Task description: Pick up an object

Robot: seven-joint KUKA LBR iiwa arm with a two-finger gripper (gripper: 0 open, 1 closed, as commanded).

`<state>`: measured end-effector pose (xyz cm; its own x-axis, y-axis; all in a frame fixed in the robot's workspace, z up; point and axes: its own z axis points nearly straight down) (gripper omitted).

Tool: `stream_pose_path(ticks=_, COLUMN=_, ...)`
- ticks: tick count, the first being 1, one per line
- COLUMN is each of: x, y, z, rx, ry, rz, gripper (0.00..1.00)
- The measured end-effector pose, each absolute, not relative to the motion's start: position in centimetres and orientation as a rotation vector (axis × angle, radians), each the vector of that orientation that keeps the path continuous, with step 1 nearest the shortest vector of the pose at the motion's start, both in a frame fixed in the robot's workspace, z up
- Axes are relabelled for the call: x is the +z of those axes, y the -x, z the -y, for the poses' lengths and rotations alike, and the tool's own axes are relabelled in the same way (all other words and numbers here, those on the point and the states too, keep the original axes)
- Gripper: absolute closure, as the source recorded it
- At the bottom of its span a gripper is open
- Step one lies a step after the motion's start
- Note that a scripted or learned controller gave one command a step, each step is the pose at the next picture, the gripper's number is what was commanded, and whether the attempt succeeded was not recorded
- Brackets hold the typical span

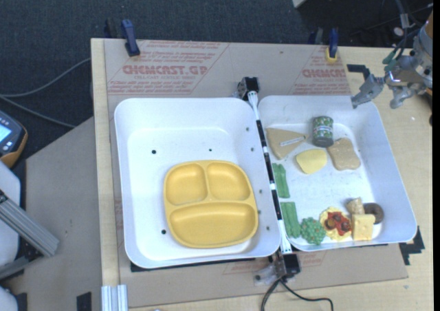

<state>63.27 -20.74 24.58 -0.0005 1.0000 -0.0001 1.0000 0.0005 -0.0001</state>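
The grey metal two-finger tool has slim, dull silver fingers that taper toward darker tips. Above them sits a blocky silver-grey body with small teal-green fittings on it. Thin dark cables run up from that body toward the picture's top right corner.

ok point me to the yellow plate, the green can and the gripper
yellow plate (210,204), camera view, ridge between its compartments
green can (322,131), camera view, its side
gripper (380,95), camera view, midway between its fingertips
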Motion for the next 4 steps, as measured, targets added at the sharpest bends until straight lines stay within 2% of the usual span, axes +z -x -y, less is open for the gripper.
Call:
stream_pose_path(ticks=1, x=14.6, y=-65.7, z=14.9, rx=0.003, ry=2.210, rz=2.223, gripper=0.00)
stream_pose_path(ticks=2, x=8.0, y=-66.5, z=16.3, rx=0.006, ry=2.217, rz=2.218, gripper=0.00)
stream_pose_path(ticks=3, x=9.6, y=-66.7, z=16.2, rx=0.000, ry=2.220, rz=2.225, gripper=1.00)
stream_pose_path(ticks=4, x=19.1, y=-61.1, z=7.8, rx=-0.008, ry=2.213, rz=2.230, gripper=1.00)
